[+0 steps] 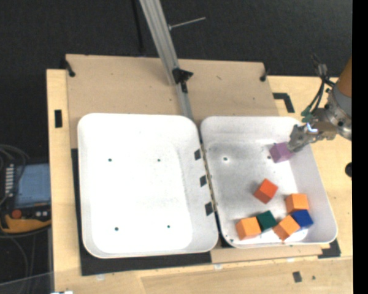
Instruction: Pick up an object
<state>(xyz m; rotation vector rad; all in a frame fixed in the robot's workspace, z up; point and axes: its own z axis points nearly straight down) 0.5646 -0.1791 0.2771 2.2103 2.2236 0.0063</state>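
My gripper hangs over the far right part of the right bin, reaching in from the right. A purple block lies just below and left of the gripper's tip, touching it or very close; I cannot tell which. Further toward the front lies a red-orange block. Along the bin's front right corner sit an orange block, a blue block, another orange block, a dark green block and an orange block.
The left bin stands beside the right one, joined at the middle wall. A slanted metal rail runs from the top down to the bins' far edge. Cables and a blue box lie off the bench's left side.
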